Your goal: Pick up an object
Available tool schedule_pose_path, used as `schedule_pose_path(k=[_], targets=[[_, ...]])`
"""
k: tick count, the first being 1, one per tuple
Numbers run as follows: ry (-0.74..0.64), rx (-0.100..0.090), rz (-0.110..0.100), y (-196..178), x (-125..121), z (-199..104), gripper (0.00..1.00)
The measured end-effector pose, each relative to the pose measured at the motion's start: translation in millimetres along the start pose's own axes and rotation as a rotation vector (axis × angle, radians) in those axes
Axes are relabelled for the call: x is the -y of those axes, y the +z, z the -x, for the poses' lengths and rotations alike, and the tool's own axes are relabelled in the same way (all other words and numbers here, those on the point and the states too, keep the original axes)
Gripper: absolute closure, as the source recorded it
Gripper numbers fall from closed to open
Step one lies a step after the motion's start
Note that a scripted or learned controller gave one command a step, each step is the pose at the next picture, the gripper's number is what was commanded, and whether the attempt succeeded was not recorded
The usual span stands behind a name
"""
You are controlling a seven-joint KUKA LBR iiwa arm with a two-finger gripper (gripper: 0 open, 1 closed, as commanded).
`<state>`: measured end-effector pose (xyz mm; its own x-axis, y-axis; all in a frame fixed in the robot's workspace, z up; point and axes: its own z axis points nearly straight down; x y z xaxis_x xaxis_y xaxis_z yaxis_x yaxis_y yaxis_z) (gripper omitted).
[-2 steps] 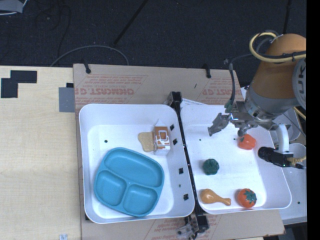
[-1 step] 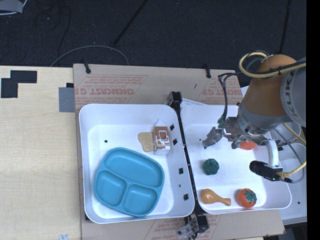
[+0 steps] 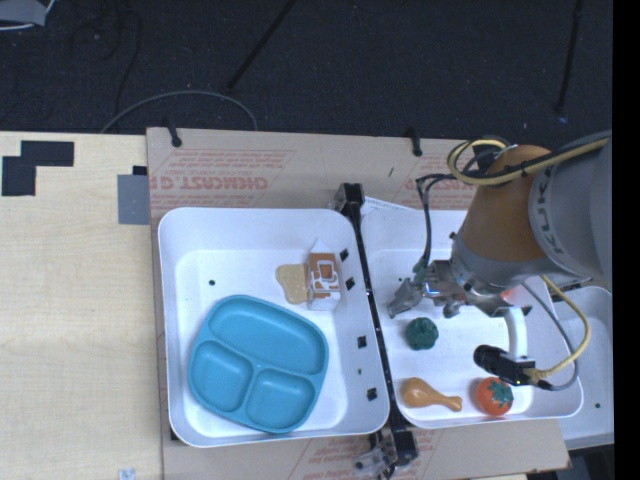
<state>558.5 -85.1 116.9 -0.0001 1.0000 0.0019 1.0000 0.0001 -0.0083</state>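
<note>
1. We see two shallow white bins side by side on the table [image 3: 70, 298], which is pale wood with a sheet of brown cardboard [image 3: 250, 173] under the bins.
2. The left bin [image 3: 175, 238] holds a blue divided plate [image 3: 258, 363] with three compartments, lying flat in the near part of the bin.
3. Just beyond the plate lie a tan, flat piece [image 3: 292, 283] and a small white and orange box [image 3: 322, 278]; the two touch, and the box sits near the divider between the bins.
4. The right bin [image 3: 570, 403] holds three small things: a dark green round object [image 3: 422, 333] near its middle, a yellow-orange drumstick-shaped toy [image 3: 430, 396] near the front wall, and a red tomato-like toy [image 3: 493, 396] just to the right of that.
5. The arm [image 3: 560, 208] reaches in from the right, its orange band over the right bin.
6. The hand [image 3: 428, 300] hangs over the right bin, just above and beside the green round object; whether it touches the object is hard for us to say from this slant.
7. We make out pale finger parts spread to either side, so the hand seems parted, with nothing visibly between the fingers.
8. A black cable [image 3: 425, 218] loops up from the wrist.
</note>
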Motion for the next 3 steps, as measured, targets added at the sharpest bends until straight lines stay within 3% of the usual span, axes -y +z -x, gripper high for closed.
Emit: schedule_pose_path(k=[1, 2, 3], targets=[[0.0, 0.001, 0.003, 30, 0, -1, 0.0], [0.007, 0.001, 0.003, 19, 0, 0, 1.0], [0.005, 0.002, 0.007, -26, 2, 9, 1.0]])
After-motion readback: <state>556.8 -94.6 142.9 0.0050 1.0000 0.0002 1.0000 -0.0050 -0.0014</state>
